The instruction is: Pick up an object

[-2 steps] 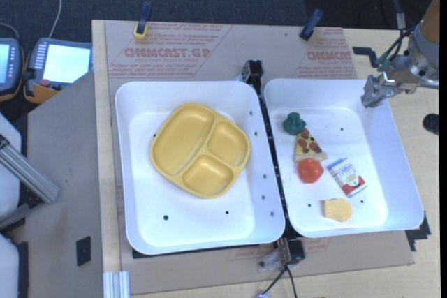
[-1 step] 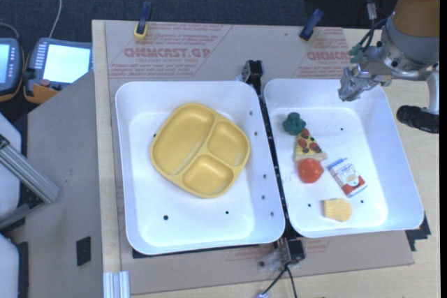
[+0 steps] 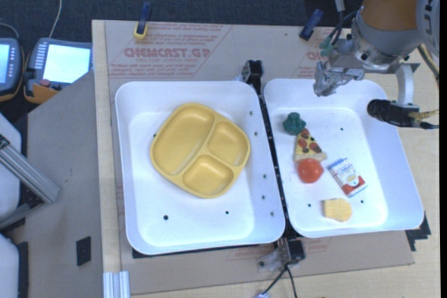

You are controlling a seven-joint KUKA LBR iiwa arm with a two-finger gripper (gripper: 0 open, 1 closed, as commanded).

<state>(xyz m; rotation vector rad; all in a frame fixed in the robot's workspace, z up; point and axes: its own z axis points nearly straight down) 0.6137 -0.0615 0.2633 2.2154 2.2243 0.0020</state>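
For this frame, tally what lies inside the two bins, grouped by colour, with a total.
Yellow: 2, the divided plate in the left bin and the yellow wedge in the right bin
Green: 1, the green piece
Red: 1, the round red piece
Multicoloured: 2, the pizza slice and the small carton
Total: 6

Two bins sit side by side on the bench [image 3: 112, 150]. The left bin [image 3: 133, 171] holds a divided plate [image 3: 200, 149]. In the right bin [image 3: 391, 178], a toy broccoli [image 3: 294, 123] lies farthest back, then a pizza slice [image 3: 307, 145], a tomato [image 3: 310, 170], a small carton [image 3: 347, 176] to its right, and nearest, what may be a cracker [image 3: 337, 209].
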